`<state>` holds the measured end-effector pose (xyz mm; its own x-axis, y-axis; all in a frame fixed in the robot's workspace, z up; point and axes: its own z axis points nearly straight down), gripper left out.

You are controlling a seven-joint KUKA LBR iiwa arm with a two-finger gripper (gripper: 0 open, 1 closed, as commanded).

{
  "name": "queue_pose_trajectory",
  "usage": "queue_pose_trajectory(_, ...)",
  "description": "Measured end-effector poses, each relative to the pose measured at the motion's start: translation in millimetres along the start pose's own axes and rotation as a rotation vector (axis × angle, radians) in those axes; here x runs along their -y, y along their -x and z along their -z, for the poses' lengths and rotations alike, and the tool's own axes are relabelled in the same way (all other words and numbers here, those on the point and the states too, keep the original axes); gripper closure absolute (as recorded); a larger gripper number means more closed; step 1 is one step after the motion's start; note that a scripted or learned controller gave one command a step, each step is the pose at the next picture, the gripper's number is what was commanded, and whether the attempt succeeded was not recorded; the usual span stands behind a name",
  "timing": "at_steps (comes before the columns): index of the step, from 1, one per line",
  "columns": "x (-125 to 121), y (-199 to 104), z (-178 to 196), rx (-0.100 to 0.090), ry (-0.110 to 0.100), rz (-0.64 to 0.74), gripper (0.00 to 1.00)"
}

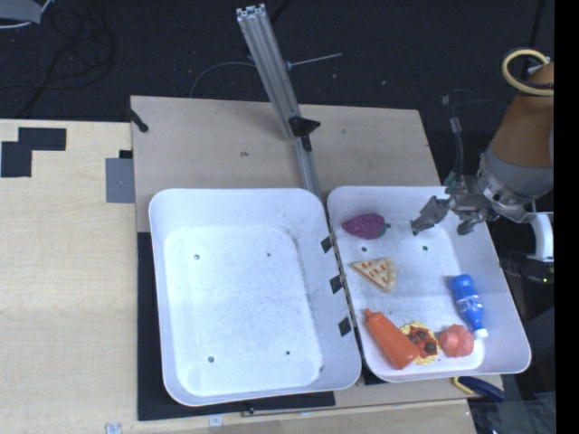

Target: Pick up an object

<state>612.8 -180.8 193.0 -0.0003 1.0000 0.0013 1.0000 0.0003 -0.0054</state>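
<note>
Purple object (364,225) lying just left of the gripper (446,215), apart from it; jaws spread, holding nothing; pick-up not yet made.

A pale wooden bench (63,269) sits on dark carpeted floor (181,34). Loose cables (81,25) trail across the floor beyond the bench's far edge.

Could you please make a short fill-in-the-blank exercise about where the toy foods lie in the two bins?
1. All the toys lie in the ____ bin.
2. The toy nearest the gripper is the ____ grapes.
3. The sandwich wedge lies between the grapes and the ____ bottle.
4. The blue bottle lies near the bin's ____ wall.

Missing words: right; purple; orange; right
</note>
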Motion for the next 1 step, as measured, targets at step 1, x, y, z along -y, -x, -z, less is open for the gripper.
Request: queue_pose_trajectory(1,1.2,-0.3,-63.7,0.0,0.0,0.0,0.0)
